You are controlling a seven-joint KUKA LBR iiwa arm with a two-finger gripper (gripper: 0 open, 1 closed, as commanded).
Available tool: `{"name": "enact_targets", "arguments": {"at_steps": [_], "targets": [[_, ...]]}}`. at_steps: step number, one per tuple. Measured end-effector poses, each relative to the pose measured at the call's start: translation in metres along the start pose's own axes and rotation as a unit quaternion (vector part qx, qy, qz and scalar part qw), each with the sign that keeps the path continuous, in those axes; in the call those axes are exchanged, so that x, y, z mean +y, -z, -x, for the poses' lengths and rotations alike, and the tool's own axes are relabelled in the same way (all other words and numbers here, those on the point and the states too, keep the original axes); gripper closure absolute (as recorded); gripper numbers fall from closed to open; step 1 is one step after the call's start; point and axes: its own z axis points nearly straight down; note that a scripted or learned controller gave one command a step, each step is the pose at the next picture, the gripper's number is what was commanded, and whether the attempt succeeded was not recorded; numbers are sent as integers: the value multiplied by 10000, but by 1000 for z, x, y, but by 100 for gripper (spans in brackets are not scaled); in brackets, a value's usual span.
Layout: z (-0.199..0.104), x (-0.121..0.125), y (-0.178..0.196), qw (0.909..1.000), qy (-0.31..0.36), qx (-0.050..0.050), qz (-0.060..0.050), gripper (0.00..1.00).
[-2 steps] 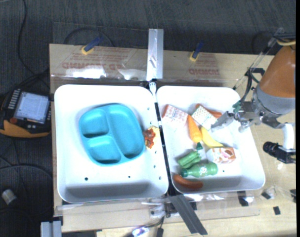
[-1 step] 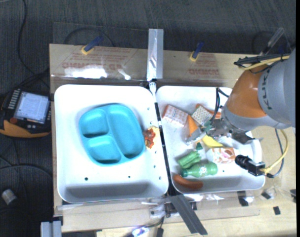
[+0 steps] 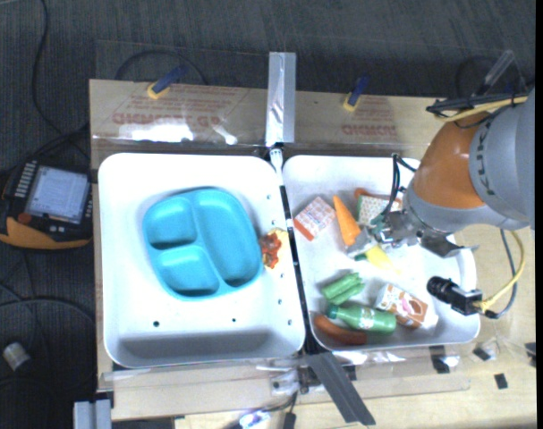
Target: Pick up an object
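Note:
My gripper [image 3: 381, 236] is low in the right bin [image 3: 450, 329], near its middle, with the grey and orange arm reaching in from the right. A small yellow object [image 3: 377, 256] lies right under its tip, touching or nearly touching it. An orange carrot [image 3: 345, 221] sits just to the left, and a dotted white card [image 3: 371, 206] is partly hidden behind the gripper. I cannot see anything held.
The right bin also holds a pink-orange box [image 3: 312, 215], a green pod [image 3: 341, 286], a green bottle [image 3: 365, 317], a red piece [image 3: 336, 332] and a small carton [image 3: 405, 304]. The left bin [image 3: 128, 329] holds a blue divided plate [image 3: 201, 241] and an orange-red scrap [image 3: 271, 247].

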Motion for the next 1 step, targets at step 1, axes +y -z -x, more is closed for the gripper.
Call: {"name": "enact_targets", "arguments": {"at_steps": [1], "targets": [[-18, -64, 194, 10000, 14, 2, -73, 100]]}}
